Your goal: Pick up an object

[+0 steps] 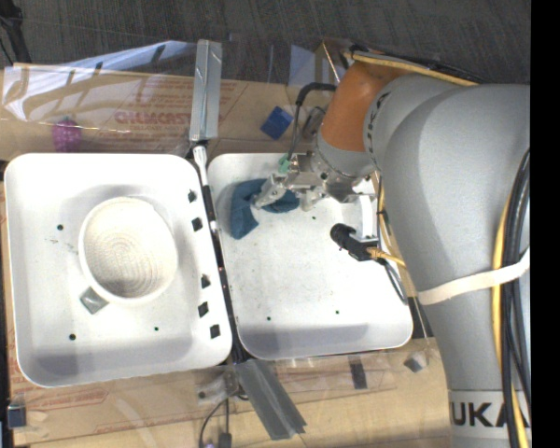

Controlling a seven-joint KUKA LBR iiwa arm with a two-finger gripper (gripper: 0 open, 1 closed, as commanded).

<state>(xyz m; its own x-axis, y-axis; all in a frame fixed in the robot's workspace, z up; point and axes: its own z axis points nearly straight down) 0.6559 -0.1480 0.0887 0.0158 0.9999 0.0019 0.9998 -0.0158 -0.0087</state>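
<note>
Right bin (pixel 308 329): we see a blue cloth (pixel 240 209) crumpled at 11 o'clock, near the bin's wall. The claw (pixel 286 190) sits low at 12 o'clock of this bin, right against the cloth's 3 o'clock edge; we cannot tell how far it is open or whether it has hold of the cloth. Left bin (pixel 37 343): a cream ribbed dome (pixel 129 247) at centre, with a small grey piece (pixel 93 300) touching it at 7 o'clock. On the tabletop (pixel 149 110) beyond the bins we note a small blue block (pixel 278 122) at 12 o'clock and a purple object (pixel 66 136) at 10 o'clock.
</note>
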